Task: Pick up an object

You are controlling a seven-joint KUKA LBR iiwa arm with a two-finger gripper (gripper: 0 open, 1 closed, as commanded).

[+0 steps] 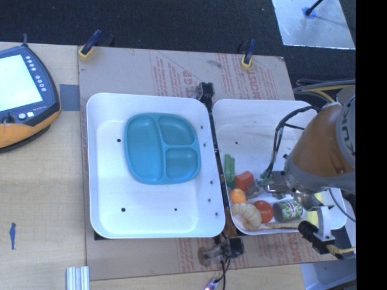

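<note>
**Arm over the right bin, objects clustered at its near edge**

At far left lies a teach pendant (pixel 21 98) on the bench. The left bin (pixel 103 162) holds a blue divided plate (pixel 162 148). The right bin (pixel 254 116) carries a cluster near its front-left corner — a green piece (pixel 229 167), a red block (pixel 244 180), an orange ball (pixel 238 196), a pale shrimp-like toy (pixel 249 214), a red tomato-like ball (pixel 263 211) and a small jar (pixel 288 210) lying on its side. The arm's wrist (pixel 317 150) hangs above this bin; the gripper (pixel 272 185) sits just beside the red block — whether its jaws are apart or closed cannot be told.
</note>
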